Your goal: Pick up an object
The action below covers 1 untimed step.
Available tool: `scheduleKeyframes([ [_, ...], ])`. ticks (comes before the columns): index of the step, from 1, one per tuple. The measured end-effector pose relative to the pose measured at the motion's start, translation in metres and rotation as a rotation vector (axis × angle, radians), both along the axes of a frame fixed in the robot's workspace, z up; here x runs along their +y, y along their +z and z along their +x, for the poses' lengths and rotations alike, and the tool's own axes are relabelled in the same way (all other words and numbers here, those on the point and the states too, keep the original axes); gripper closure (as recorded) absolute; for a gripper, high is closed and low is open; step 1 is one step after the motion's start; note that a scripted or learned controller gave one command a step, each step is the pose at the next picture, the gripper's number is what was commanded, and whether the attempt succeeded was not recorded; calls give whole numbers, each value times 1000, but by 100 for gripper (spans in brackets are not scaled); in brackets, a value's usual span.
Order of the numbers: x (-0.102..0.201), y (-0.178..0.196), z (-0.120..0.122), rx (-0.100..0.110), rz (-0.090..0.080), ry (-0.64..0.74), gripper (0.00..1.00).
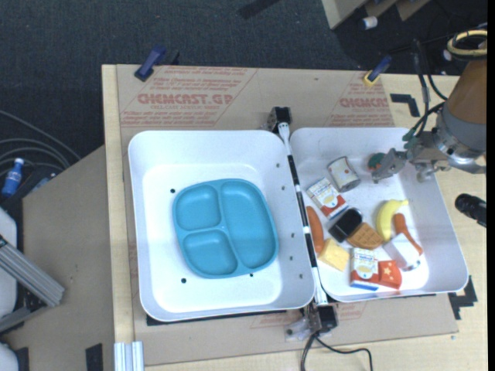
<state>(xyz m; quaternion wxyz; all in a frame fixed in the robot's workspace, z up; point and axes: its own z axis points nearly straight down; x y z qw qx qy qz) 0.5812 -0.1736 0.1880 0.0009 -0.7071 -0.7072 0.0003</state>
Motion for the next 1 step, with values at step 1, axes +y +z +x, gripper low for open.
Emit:
scheduleKeyframes([
  [1, 0, -105, 59, 1, 0, 1, 0],
])
